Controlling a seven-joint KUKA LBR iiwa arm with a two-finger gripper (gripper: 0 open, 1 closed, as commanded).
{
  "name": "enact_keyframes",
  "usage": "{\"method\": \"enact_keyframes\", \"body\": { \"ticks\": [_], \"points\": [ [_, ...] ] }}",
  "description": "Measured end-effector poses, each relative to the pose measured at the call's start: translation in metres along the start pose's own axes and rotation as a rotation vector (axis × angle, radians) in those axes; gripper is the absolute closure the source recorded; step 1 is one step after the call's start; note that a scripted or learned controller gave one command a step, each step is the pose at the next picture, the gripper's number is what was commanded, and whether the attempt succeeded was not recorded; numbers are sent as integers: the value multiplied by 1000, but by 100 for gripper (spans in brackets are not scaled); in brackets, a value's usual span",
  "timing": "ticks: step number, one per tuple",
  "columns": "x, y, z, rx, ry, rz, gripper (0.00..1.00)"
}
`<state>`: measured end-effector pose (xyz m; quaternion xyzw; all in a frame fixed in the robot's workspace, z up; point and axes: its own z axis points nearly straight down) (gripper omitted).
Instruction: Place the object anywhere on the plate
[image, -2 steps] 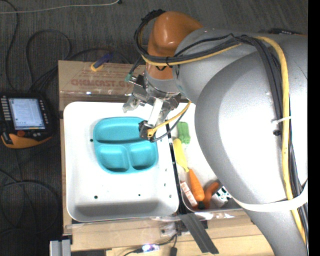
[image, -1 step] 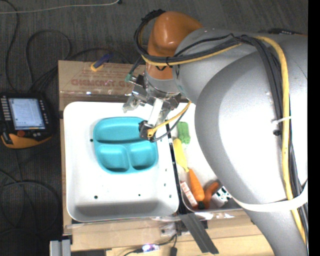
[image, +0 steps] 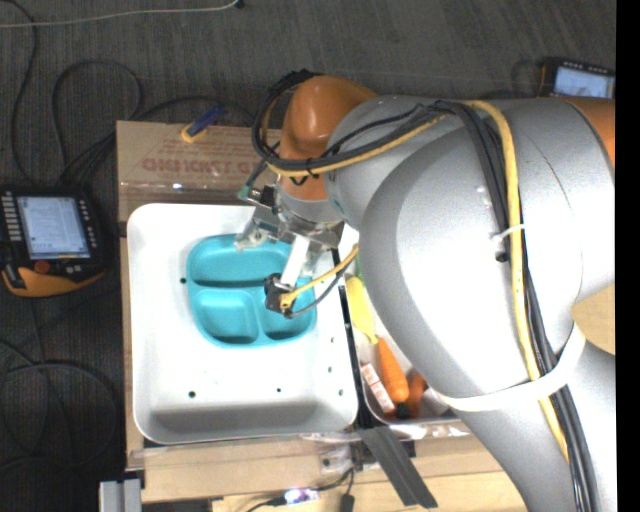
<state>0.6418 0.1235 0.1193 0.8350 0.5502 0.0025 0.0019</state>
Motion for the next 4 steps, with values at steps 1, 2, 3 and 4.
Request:
{"method": "enact_keyframes", "body": {
  "ticks": [1,2,3,4],
  "points": [
    [41,11,24,21,-20,65,0],
    [-30,40,-63,5,-10,367,0],
    [-30,39,-71,7,-17,364,100],
    [-14,-23,-17,12,-6,153,100]
  ]
}}
